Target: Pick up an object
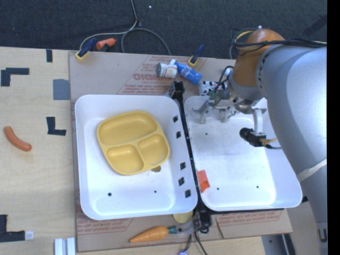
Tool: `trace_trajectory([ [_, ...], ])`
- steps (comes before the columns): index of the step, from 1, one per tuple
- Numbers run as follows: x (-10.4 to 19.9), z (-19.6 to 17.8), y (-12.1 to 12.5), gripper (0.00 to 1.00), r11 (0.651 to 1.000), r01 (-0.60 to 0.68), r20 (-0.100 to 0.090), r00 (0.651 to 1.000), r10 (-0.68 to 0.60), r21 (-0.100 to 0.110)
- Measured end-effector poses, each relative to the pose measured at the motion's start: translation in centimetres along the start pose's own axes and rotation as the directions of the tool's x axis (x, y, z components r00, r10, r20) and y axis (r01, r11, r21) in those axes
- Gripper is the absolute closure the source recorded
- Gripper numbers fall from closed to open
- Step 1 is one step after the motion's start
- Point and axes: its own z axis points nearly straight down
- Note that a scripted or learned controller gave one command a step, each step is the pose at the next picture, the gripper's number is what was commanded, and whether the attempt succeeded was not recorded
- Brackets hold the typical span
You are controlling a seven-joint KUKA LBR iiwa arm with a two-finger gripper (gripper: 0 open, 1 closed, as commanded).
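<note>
A yellow three-compartment plate [133, 141] lies in the left bin [87, 190], tilted a little. A small brown bit [155, 169] peeks out at the plate's lower right edge. My gripper [211, 113] hangs low over the far left corner of the right bin [281, 195], right of the divider between the bins. Its two grey fingers [198, 113] stand apart, open, with only white bin floor between them. The plate is well to the gripper's left, across the divider.
A white and blue tube [179, 70] lies on the cardboard behind the bins. A toy carrot [150, 234] rests in front of the bins, and a toy sausage [17, 138] lies far left on the bench. An orange tag [203, 180] sits by the divider.
</note>
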Motion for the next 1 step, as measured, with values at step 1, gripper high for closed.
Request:
trace_trajectory([
  [1,0.02,-1.05,-0.15,1.00,1.000,0.001,0.003,1.000,-0.001,0.001],
])
